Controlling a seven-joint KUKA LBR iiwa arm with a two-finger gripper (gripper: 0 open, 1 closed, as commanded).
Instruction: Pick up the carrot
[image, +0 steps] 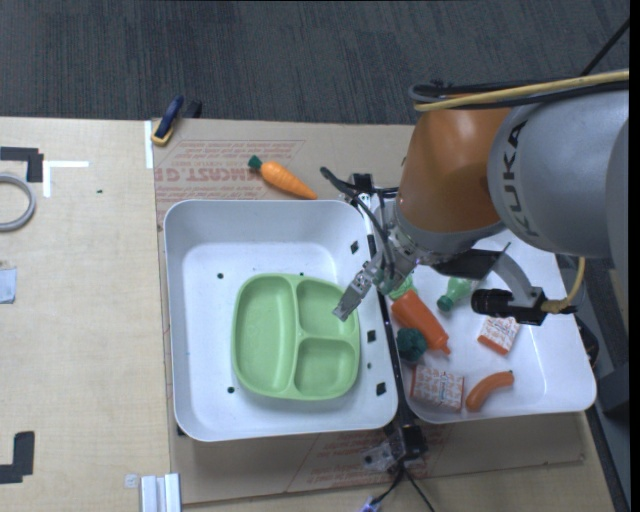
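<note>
Beside the gripper (372, 283), orange carrot (418, 316), dark green top, tilted

The grey arm (520, 170) reaches in from the right, wrist angled downward.

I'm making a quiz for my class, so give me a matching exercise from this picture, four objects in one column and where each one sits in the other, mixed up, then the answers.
Things:
1. green divided plate
2. small carrot
3. large carrot
4. sausage

Places:
A. on the cardboard beyond the bins
B. in the right bin, just below the gripper
C. in the left bin
D. near the right bin's front edge

Pairs: 1-C, 2-A, 3-B, 4-D
</note>
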